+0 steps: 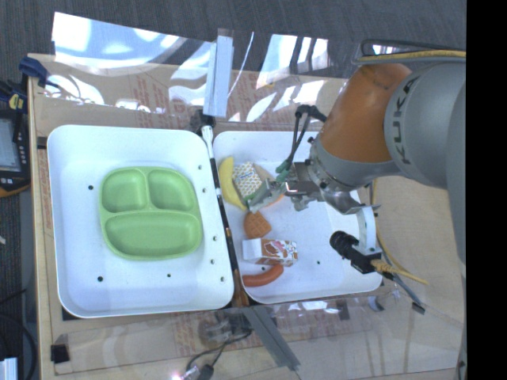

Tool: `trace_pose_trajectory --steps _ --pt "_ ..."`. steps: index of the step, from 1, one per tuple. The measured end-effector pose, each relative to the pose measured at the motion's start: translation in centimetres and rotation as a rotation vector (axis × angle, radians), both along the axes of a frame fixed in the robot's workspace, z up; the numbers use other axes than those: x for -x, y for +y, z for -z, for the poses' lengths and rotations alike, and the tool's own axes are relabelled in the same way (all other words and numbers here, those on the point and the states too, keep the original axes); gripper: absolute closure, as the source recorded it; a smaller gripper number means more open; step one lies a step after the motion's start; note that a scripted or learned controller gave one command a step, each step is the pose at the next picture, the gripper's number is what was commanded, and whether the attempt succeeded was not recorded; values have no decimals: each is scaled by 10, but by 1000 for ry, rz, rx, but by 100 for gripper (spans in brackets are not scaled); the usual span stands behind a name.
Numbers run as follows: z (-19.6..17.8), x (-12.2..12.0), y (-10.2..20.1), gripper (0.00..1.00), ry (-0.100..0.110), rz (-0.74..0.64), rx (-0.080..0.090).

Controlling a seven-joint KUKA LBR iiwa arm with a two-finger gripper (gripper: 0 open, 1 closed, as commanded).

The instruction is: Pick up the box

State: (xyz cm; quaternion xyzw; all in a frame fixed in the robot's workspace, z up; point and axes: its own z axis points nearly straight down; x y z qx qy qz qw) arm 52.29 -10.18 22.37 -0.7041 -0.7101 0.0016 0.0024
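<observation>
1. Two shallow white bins sit side by side on the desk (pixel 47 323). The left bin (pixel 71 212) holds a green divided plate (pixel 150 212) with three compartments, lying flat near its middle.

2. The right bin (pixel 317 287) holds the food items, gathered along its left side, next to the wall shared with the left bin.

3. The box (pixel 270 250) lies flat in the lower left part of the right bin. It is white at its left end and carries a brown and red print toward its right end. It lies apart from the end effector.

4. A sausage (pixel 262 276) lies just below the box, and a round orange piece of food (pixel 256 226) lies just above it.

5. A banana (pixel 229 184) lies against the left wall of the right bin, and a patterned packet (pixel 247 180) rests just beside it on the right.

6. The grey arm (pixel 412 125) with its orange band reaches in from the right, above the upper part of the right bin.

7. The end effector (pixel 265 199) is low over the bin near the patterned packet and above the box. Whether it is released or clenched cannot be told from this angle.
</observation>
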Motion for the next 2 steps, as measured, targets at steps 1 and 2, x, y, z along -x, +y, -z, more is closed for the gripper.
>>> trace_pose_trajectory --steps 1,2 --pt "29 -69 -30 0 0 83 3" --pt "126 -113 -9 0 -15 54 5"
